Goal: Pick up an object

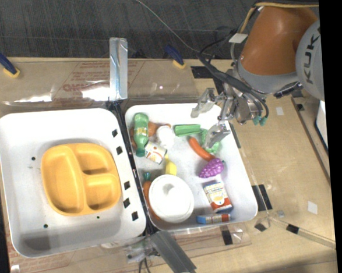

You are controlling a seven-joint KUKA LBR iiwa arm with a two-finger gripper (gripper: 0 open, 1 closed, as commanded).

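Two white bins side by side on the bench. Left bin (10, 173): a yellow divided tray (80, 177) near its middle. Right bin (244, 174): crowded with toy food. At 12 o'clock of that bin, a green bottle (140, 132) upright-ish beside the dividing wall, a green pepper (186, 128) just to its 3 o'clock. Toward the centre, a small can (155, 154) and a yellow piece (171, 168). At 3 o'clock, an orange carrot (199, 149) lying aslant, purple grapes (211, 168) just below it. At 6 o'clock, a white bowl (170, 198); at 5 o'clock, a small carton (216, 195) and a marker (212, 218) along the near wall.

Gripper (212, 121) at the bin's 2 o'clock corner, above the carrot's upper end, fingers spread apart, one (202, 104) over the rim, the other (215, 137) lower, near a green piece. Nothing seen between them.
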